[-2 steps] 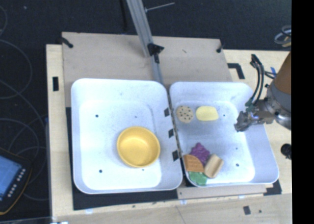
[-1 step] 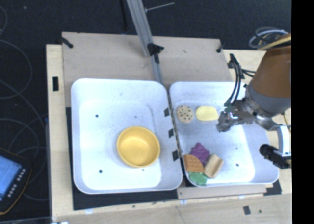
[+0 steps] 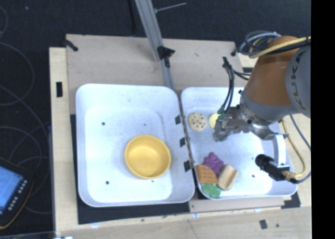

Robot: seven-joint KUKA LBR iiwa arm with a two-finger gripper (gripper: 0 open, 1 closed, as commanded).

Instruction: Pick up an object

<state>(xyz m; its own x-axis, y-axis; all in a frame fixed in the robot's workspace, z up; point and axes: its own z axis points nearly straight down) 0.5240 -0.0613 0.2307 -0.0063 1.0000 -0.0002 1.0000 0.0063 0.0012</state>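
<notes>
Arm (image 3: pixel 272 83): grey with an orange band, reaching in over the right bin (image 3: pixel 246 188) from its right edge. Gripper (image 3: pixel 222 131): lowered near the bin's upper middle, just beside a pale yellow rounded piece (image 3: pixel 213 120); finger state cannot be told. Speckled round cookie (image 3: pixel 197 122): set by the bin's left edge. Purple lumpy cluster (image 3: pixel 212 160), waffle-textured square (image 3: pixel 206 174), tan roll (image 3: pixel 227 177) and green piece (image 3: pixel 212 191): crowded at the near left corner. Open floor is left toward the right bin's near right corner. Left bin (image 3: pixel 94 102): a smooth yellow bowl (image 3: pixel 147 156) is placed toward its near right, with open room around it.
</notes>
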